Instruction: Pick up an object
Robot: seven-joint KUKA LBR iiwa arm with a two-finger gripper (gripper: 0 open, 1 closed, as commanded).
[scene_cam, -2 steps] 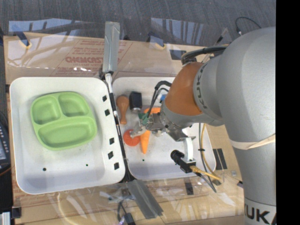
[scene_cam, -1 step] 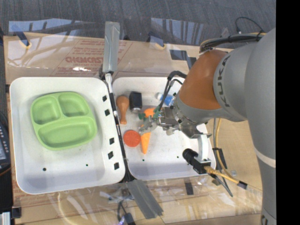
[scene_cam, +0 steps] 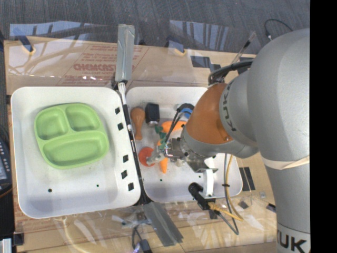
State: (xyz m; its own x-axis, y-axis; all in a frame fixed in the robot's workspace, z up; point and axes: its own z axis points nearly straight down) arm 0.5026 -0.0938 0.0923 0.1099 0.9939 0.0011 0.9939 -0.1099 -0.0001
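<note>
— Starting at the gripper (scene_cam: 164, 149): low in the right bin (scene_cam: 174, 194), near its middle. Spread or pinched? Cannot tell, too much wrist and clutter in the way.

— Holding anything?

— Nothing visibly caught there. Closest by: a red piece (scene_cam: 146, 155), just beside the gripper on the side toward the left bin (scene_cam: 26, 194). Possibly touching; hard to say.

— Shape of it?

— Roundish, no clear long axis. Probably fine from any angle, though crowded by the bin's dividing wall.

— Anything else within reach?

— A small orange piece (scene_cam: 163, 165), just on the near side of the gripper, long axis running roughly near to far. Above, an orange carrot-like thing (scene_cam: 171, 126), slanted, partly under the arm.

— Farther out?

— A brown wooden piece (scene_cam: 138, 121) along the left wall of the same bin, lengthwise with the wall. A black block (scene_cam: 152, 113) next to it. A blue ring (scene_cam: 184, 108) toward the back.

— And the left bin?

— Just a green divided plate (scene_cam: 71, 134), well apart from the gripper.

— Best bet, then?

— Likely the red piece: a short sideways shift toward the wall, then down.
</note>
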